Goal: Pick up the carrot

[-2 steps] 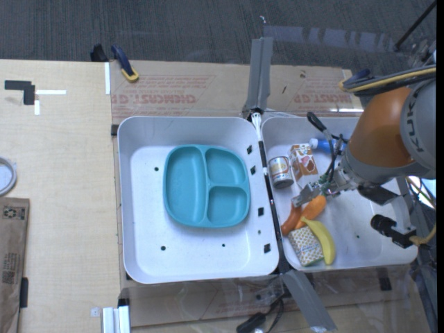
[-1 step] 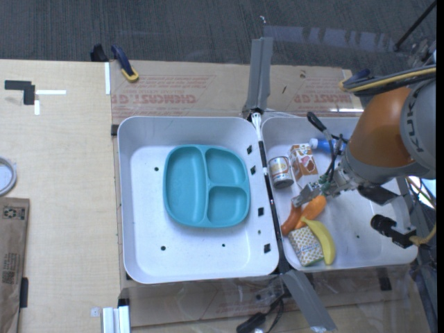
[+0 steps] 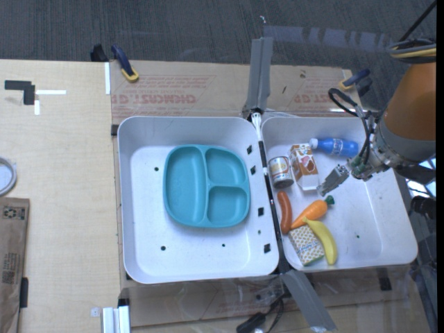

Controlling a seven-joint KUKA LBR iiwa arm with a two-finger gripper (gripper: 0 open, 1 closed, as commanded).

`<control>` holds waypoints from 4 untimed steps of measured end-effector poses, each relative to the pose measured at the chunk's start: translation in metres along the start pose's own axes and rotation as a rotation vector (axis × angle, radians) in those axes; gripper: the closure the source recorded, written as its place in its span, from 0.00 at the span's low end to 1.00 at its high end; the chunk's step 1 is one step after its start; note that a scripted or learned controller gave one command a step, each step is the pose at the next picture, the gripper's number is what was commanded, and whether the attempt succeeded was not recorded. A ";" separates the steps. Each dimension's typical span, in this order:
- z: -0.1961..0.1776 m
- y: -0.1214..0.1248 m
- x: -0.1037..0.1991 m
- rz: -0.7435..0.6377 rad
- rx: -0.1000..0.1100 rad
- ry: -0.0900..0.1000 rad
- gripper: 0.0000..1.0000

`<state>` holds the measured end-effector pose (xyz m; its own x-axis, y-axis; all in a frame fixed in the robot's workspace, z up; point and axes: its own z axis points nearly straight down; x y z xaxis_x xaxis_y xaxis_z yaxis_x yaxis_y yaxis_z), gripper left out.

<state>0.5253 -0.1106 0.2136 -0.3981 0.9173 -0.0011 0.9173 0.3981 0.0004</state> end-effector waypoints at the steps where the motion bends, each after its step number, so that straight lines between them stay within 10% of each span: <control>1: 0.122 0.015 -0.012 0.219 0.002 0.001 0.00; 2: 0.114 0.015 -0.013 0.222 0.002 0.000 1.00; 3: 0.114 0.015 -0.013 0.222 0.002 0.001 0.00; 4: 0.105 0.014 -0.014 0.224 0.002 0.000 1.00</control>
<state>0.5440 -0.1179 0.1086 -0.1843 0.9829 -0.0009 0.9829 0.1843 -0.0018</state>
